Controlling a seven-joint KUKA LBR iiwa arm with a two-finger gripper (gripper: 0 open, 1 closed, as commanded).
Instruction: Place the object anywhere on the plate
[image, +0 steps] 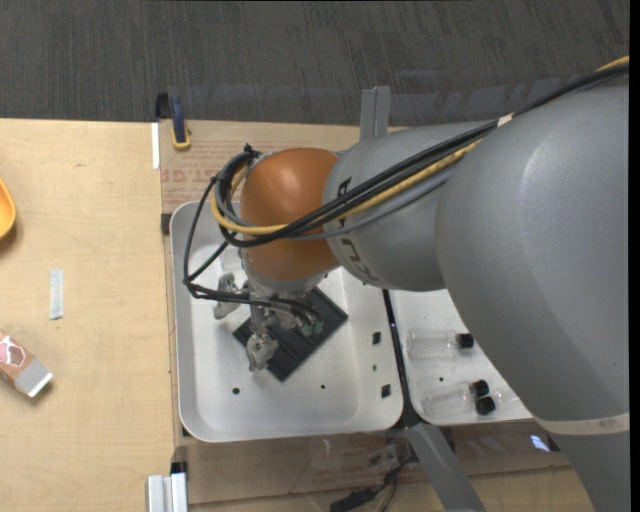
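A flat black square plate (308, 332) lies tilted near the middle of the left white bin (200, 400). My gripper (262, 352) hangs from the orange wrist band (285, 210) and points down at the plate's left corner. It is very close to the plate or touching it. The wrist and cables hide the plate's upper part. I cannot make out any object between the plate and the gripper.
The right bin (440, 410) holds two clear vials with black caps (440, 345) (468, 398). On the wooden bench to the left lie a small silver strip (56, 294), a wrapped item (22, 366) and an orange thing (4, 212). My big grey arm covers the right side.
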